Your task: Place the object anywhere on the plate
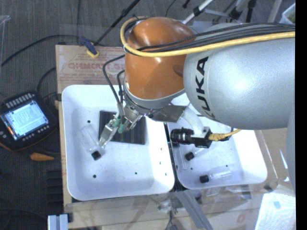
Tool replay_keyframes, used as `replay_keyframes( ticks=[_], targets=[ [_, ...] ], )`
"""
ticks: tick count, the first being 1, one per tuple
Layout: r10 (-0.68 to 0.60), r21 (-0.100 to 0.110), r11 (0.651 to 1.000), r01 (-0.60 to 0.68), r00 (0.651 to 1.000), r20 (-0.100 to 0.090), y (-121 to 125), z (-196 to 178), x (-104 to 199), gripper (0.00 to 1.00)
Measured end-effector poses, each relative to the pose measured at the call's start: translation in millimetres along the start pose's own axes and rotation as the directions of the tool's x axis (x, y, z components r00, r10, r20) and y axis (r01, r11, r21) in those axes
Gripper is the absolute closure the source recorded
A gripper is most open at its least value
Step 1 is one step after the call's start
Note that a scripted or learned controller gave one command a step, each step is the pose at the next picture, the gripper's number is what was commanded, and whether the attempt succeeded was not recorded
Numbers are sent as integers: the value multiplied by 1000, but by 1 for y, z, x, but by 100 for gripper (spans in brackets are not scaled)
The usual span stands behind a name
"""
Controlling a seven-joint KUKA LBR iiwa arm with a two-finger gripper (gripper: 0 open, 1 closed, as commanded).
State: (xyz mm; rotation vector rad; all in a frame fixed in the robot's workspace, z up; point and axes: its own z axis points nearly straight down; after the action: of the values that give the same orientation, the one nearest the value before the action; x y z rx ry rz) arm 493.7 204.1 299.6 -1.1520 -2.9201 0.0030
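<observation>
The grey, smooth-cased arm (240,80), with its glossy orange band, covered the scene from 12 to 3 o'clock and overhung the inner rims of both bins. "KUKA" stood in black capitals on its casing. A yellow cable ran over the orange band.

The left shallow white plastic bin (120,171) had rounded corners and a raised rim. Most of its open floor lay toward 6 o'clock, below the arm. The right shallow white plastic bin (249,162) touched it along the middle rim and was half shadowed by the arm.

A brown board (81,66) showed behind the bins at 11 o'clock, and its faded red print was too blurred to read. A black handheld pendant (24,119) with a lit screen (text illegible) lay on the floor at 9 o'clock.

The flat black square plate (136,133) lay matte in the left bin's upper half, partly under the wrist.

The gripper (106,137) slanted toward 7 o'clock past the plate's left edge. Whether it was open, closed or gripping anything could not be told.

The clear plastic vial with a black cap (90,140) lay on the left bin's floor at 8 o'clock from the plate. It was off the plate and just beside the gripper. Two similar capped clear pieces lay in the right bin.
</observation>
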Motion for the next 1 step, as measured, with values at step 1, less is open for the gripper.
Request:
replay_keyframes(
  ticks=[1],
  targets=[
    [0,0,1000,0,1000,0,0,0,0,0]
  ],
)
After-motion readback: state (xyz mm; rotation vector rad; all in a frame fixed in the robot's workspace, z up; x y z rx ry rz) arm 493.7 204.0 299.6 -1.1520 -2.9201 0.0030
